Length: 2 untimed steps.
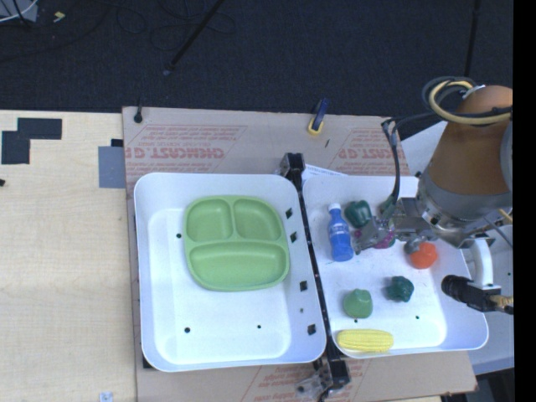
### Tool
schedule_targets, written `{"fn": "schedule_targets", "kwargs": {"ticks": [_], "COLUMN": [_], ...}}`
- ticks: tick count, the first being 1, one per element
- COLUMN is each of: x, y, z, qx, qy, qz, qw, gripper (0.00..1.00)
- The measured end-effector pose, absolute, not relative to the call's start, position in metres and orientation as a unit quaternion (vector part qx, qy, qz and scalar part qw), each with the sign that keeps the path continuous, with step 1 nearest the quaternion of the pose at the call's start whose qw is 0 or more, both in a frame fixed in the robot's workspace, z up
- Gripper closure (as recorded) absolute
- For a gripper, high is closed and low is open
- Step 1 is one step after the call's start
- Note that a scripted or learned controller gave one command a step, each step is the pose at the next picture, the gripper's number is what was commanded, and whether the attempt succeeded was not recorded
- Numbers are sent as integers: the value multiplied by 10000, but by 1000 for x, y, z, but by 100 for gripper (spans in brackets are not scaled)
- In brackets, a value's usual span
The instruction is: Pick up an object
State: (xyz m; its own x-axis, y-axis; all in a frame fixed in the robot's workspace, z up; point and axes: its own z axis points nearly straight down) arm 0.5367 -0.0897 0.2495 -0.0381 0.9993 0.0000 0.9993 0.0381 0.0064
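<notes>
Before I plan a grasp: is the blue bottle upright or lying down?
Lying down: the blue bottle shows its full length flat on the right bin floor.
</notes>
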Motion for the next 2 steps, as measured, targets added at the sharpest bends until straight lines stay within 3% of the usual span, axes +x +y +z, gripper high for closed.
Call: {"fn": "schedule_targets", "kwargs": {"ticks": [1, 2], "x": [535, 537], "y": [-92, -87], "z": [231, 200], "qx": [7068, 7066], "qy": [7074, 7076], "qz": [-18, -8], "qw": [-31, -11], "gripper": [0, 0]}}
